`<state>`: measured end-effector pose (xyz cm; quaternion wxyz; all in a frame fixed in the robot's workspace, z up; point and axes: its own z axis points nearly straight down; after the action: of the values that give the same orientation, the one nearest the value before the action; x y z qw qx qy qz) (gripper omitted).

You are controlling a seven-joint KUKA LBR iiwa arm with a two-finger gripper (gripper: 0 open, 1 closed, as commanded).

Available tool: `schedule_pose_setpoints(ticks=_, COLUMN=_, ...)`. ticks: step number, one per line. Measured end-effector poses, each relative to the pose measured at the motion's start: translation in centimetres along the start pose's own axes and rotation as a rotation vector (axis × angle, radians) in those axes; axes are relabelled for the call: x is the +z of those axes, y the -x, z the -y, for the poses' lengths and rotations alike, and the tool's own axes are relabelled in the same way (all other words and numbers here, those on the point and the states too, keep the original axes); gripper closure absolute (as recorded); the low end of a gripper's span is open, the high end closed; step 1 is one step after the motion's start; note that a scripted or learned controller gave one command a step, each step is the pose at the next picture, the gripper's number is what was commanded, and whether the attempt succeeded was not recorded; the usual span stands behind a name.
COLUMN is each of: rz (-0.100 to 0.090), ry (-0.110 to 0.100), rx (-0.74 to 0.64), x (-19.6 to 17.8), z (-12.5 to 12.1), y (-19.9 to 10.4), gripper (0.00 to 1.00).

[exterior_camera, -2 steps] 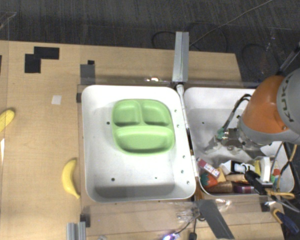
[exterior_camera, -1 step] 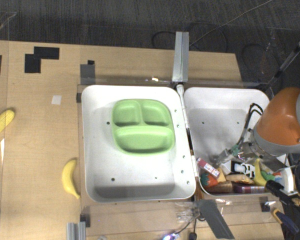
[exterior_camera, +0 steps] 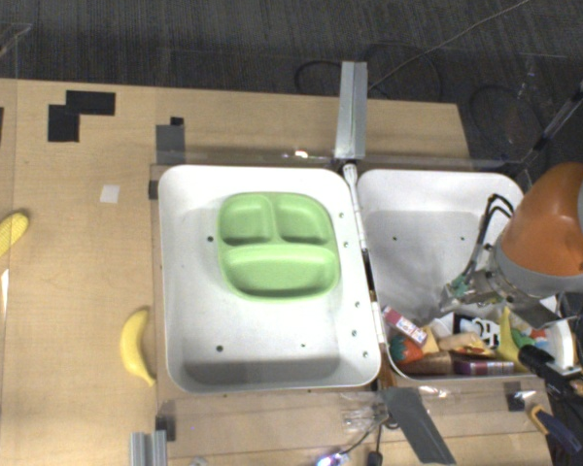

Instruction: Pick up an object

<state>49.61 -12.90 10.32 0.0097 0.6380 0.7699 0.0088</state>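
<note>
Gripper (exterior_camera: 463, 294) just above cluttered objects (exterior_camera: 447, 343) in right bin (exterior_camera: 418, 221)

Two white bins (exterior_camera: 185, 260), one green tray (exterior_camera: 275, 244), one banana (exterior_camera: 136, 346), one corn cob (exterior_camera: 2, 240).

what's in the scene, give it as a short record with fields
left bin: green divided tray, upside up
right bin: small mixed items piled at near edge
arm: over right bin, reaching in from right
gripper: low, just above the pile; grasp cannot be told
bench: banana and corn left of the bins
</note>
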Motion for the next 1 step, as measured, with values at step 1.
schedule_pose_setpoints(ticks=1, rz=0.003, ry=-0.01, rx=0.199, x=1.36, z=-6.08, y=-2.0, gripper=1.0)
